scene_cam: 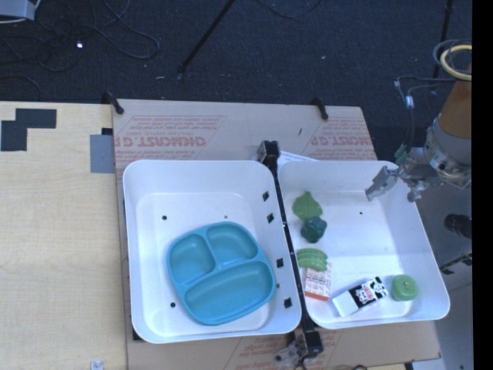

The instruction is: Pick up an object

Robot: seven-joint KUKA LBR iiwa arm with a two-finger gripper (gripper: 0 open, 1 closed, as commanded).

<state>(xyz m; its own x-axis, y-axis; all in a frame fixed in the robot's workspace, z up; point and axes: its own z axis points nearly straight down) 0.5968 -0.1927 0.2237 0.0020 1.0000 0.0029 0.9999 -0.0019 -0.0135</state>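
My gripper (397, 186) hangs over the far right corner of the right bin (385, 237), its fingers spread open with nothing between them. Well to its left, near the bin's divider, lie a light green leafy toy (306, 205), a dark teal lump (313, 228) and a green pickle-like piece (312, 257). A small orange-and-white packet (316, 283) sits below those. Along the near edge rest a black-and-white carton (359, 295) and a round green object (404, 287). All objects lie apart from the gripper.
The left bin (146, 206) holds a blue divided plate (221, 271). Both bins sit on a cardboard sheet (200, 133) with a wooden bench to the left. The arm's orange-banded wrist (454, 122) stands at the right edge, above the right bin's rim.
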